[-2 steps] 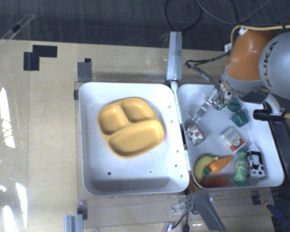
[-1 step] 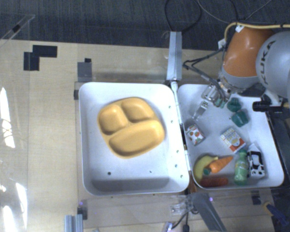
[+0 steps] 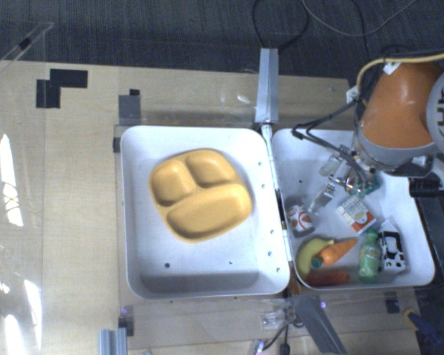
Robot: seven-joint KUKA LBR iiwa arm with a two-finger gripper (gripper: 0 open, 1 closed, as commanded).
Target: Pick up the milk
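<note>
You are looking at the gripper (image 3: 333, 187) poised in the right bin (image 3: 303, 148), whether clenched or released you cannot tell. The milk (image 3: 391, 252), a black-and-white spotted carton, lies untouched near that bin's lower right corner, just right of the green bottle (image 3: 369, 256). Nothing is lifted; by this view the whole pick remains.

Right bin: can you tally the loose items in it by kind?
In the right bin:
Cartons: 2, a cow-patterned milk carton and an orange-and-white carton
Play food: 4, a banana, a carrot, a red piece, a green bottle
Small red-and-white item: 1
Total: 7
</note>
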